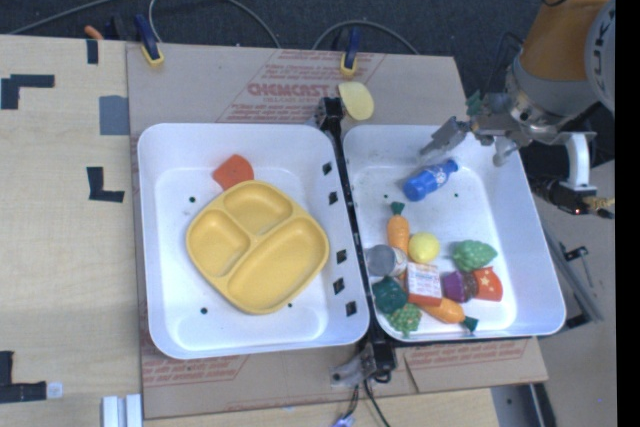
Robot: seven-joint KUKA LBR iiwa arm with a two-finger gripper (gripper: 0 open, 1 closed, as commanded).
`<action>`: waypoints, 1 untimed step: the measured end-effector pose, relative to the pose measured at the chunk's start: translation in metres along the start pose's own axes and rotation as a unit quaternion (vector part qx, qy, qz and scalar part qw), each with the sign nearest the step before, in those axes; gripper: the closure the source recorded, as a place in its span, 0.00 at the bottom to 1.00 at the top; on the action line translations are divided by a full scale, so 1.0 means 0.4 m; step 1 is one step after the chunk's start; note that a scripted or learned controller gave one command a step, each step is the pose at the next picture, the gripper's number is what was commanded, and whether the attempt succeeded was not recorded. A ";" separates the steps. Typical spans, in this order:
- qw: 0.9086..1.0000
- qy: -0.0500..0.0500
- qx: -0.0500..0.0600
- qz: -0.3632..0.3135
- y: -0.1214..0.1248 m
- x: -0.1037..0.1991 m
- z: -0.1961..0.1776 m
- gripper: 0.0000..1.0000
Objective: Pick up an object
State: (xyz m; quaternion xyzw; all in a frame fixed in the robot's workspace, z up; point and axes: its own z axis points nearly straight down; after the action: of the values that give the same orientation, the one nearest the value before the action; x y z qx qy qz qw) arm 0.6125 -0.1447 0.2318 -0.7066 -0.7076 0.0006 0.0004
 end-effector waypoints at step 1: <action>1.000 0.001 -0.001 0.000 -0.088 0.079 0.366 0.00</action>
State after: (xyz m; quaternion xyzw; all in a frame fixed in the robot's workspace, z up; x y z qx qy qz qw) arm 0.5771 -0.1130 0.0853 -0.7065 -0.7077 -0.0003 0.0003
